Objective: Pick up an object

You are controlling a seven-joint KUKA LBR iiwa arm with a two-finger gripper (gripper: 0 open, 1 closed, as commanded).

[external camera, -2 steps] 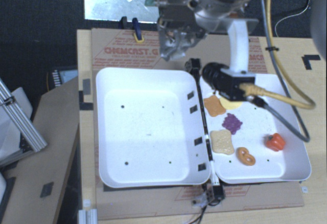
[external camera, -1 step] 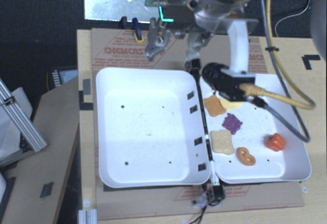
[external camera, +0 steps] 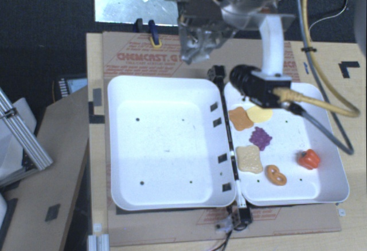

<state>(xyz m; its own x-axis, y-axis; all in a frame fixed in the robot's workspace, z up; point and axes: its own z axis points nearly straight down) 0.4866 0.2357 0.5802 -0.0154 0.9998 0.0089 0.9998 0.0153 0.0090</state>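
Camera view: 2 white bins side by side on the bench. Gripper hangs above the back edge of the left bin; cannot tell its state. Right bin holds 6 objects: orange piece, yellow piece touching it, purple cluster, tan slice, pretzel, red pepper well apart.
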